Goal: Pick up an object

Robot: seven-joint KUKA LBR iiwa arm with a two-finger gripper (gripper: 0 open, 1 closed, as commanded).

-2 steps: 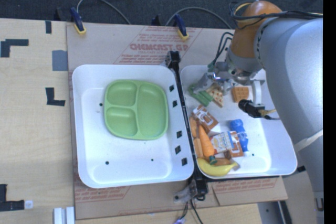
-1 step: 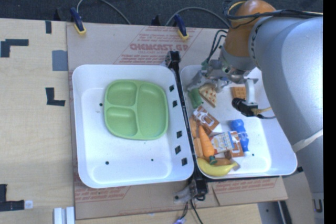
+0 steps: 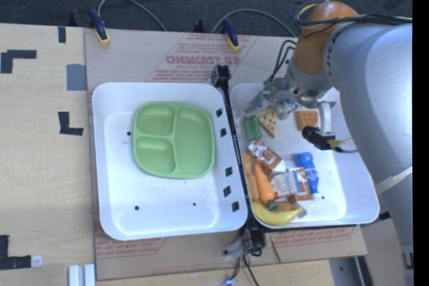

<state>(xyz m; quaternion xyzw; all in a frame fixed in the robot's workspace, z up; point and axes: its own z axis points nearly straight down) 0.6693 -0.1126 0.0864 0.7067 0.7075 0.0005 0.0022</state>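
You are looking down on one wooden counter (image 3: 40, 164), its top partly covered by a flat sheet of printed cardboard (image 3: 161, 57) that two blue-and-yellow clamps (image 3: 99, 29) are pinning at the far edge. One grey arm (image 3: 375, 77), smooth and rounded, with an orange band (image 3: 322, 33) above the wrist, is reaching in from the right over the right bin.

Two shallow white bins with rounded corners are sitting side by side on the cardboard. The left bin (image 3: 114, 211) is holding one pale green plastic plate (image 3: 173, 139), squarish with soft corners and moulded into three compartments. The right bin (image 3: 355, 204) is holding the small task objects, crowded along its left wall and near corner: one yellow banana (image 3: 275, 214) curving along the near edge, one orange carrot (image 3: 261, 183) lying just above it, one printed packet (image 3: 293, 183) beside the carrot, one small brown-and-white box (image 3: 266, 156), one blue cylindrical piece (image 3: 305, 161), one waffle-textured tan wedge (image 3: 268, 122) and one orange square cracker (image 3: 306, 118) further back.

The end effector (image 3: 271, 98) is hanging low over the far left part of the right bin, right by the tan wedge. You cannot tell how far its fingers are parted, nor whether anything is between them; the metal parts are blurring together there.
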